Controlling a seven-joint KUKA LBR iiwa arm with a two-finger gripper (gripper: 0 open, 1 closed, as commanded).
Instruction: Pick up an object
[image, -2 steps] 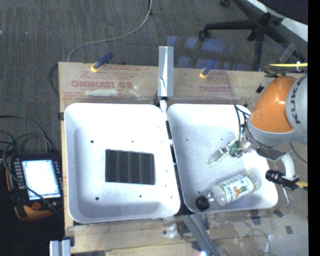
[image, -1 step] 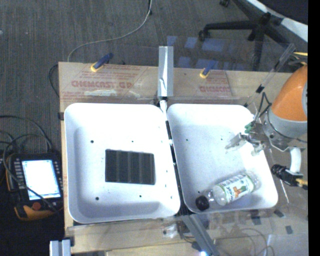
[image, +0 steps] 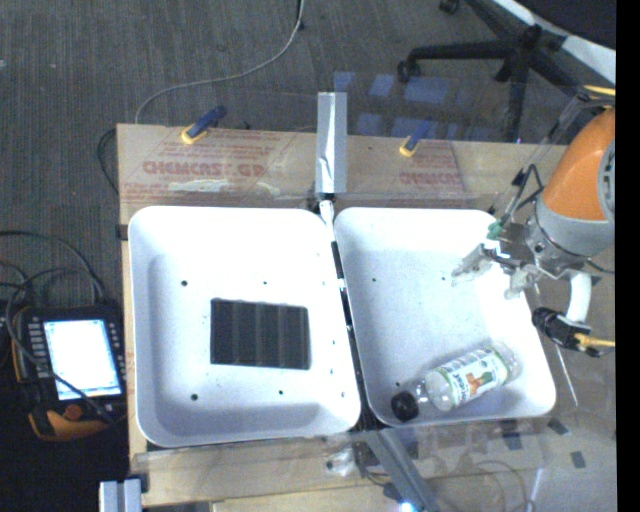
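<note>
The gripper (image: 492, 270) is seen at approx. 2 o'clock of the frame, over the far right part of the right bin (image: 400, 235), near its right wall. Two pale fingers (image: 468, 266) are spread apart, one pointing toward 9 o'clock and one (image: 517, 281) toward 6 o'clock; nothing is held between them. White bin floor is seen in the gap. Behind the fingers, at 3 o'clock, the grey wrist w/ the orange band (image: 585, 175) is seen, partly cut by the frame edge.

The task's thing, a clear plastic bottle (image: 458, 381), is lying on its side in the right bin, at approx. 6 o'clock from the gripper and well apart from it. Its black cap (image: 404, 406) is turned toward 8 o'clock, and the bottle is placed close to the near wall of the bin. A label w/ green and orange print is seen on its middle.

In the left bin (image: 170, 240), at 9 o'clock from the gripper, a dark flat rectangular object (image: 260, 333) w/ lengthwise ribs is lying about in the centre. Outside the bench, at the far left, a handheld pendant (image: 72, 362) w/ a lit screen is seen on the floor. Two yellow-blue clamps (image: 203, 124) are fixed at the far edge of the bench.
</note>
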